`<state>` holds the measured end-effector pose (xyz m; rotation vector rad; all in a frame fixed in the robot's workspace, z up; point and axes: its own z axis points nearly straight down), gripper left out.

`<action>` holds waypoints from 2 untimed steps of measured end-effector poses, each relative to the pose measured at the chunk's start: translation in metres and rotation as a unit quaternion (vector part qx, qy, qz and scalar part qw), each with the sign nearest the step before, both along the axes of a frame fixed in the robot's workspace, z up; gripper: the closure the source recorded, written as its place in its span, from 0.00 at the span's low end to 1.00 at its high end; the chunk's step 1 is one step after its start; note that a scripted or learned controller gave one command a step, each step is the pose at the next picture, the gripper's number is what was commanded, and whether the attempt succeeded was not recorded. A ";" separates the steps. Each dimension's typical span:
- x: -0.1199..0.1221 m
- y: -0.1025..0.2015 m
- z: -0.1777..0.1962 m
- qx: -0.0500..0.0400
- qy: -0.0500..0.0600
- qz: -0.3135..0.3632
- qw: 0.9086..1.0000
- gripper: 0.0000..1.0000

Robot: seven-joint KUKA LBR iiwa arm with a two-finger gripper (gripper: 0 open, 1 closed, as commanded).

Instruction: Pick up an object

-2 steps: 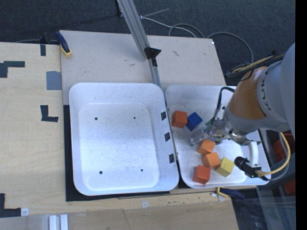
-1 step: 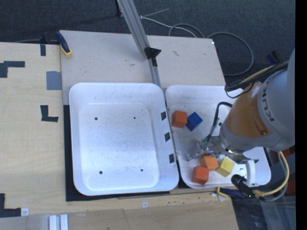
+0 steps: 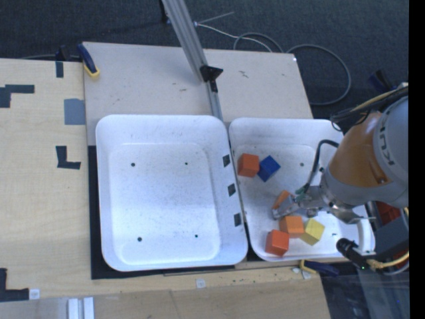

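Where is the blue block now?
The blue block lies in the right bin, near its upper left, touching the orange block on its left.

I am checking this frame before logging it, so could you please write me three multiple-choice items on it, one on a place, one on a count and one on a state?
1. Where do the blocks lie?
A. in the left bin
B. in the right bin
C. on the bare bench

2. How many blue blocks are there?
A. one
B. two
C. three

3. How does the gripper stand?
A. raised high over the left bin
B. parked off the bench
C. low in the right bin among the blocks

Answers:
1 B: the orange block, the yellow block and the others all sit inside the right bin.
2 A: a single blue block rests beside the orange one.
3 C: the gripper is down near the blocks at the bin's lower part.
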<state>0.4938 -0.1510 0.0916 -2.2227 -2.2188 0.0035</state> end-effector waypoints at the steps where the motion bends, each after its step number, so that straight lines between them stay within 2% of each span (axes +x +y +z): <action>1: 0.042 0.048 0.000 0.001 -0.001 0.004 1.000 0.00; 2: 0.039 0.046 0.009 0.001 0.002 0.002 1.000 1.00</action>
